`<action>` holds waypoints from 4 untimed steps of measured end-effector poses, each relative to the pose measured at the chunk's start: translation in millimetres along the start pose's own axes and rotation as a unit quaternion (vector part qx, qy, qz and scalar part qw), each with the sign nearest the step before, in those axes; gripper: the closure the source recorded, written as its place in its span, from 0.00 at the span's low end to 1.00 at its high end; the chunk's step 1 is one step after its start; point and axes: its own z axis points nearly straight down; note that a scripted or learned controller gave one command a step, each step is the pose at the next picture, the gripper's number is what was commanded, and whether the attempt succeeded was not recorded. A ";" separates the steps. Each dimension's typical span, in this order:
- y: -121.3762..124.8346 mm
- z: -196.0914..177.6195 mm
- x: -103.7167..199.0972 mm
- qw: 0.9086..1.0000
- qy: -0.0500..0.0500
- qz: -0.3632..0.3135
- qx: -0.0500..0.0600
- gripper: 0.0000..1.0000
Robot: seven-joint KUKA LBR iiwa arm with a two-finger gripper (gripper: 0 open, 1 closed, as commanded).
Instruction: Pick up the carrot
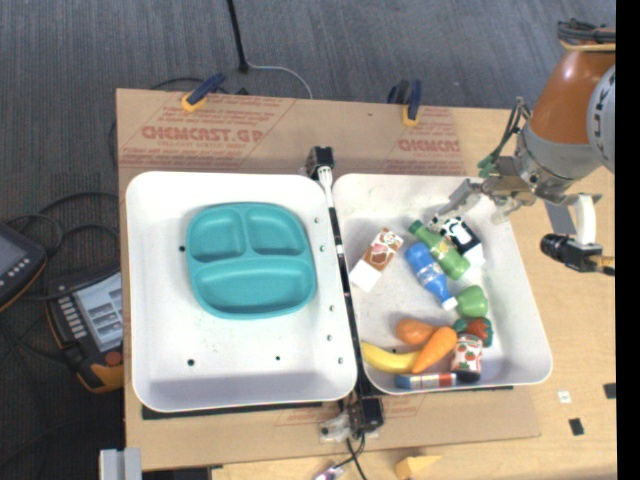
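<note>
In the right bin (520,268), a tapered, smooth orange carrot (433,348).

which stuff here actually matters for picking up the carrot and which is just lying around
Belongs to the job:
carrot, in the right bin
gripper, over that bin's far end

Just lying about:
banana
blue bottle
green bottle
green pepper
small carton
teal divided plate, in the left bin

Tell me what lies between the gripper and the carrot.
In the camera view, a blue bottle and a green bottle lie between the gripper and the carrot.
</note>
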 end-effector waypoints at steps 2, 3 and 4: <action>-138.4 98.9 87.5 0.999 0.000 -0.049 0.000 0.00; -135.0 102.0 45.9 0.968 0.000 -0.253 -0.005 0.00; -134.4 101.7 84.0 0.972 -0.005 -0.235 -0.007 0.00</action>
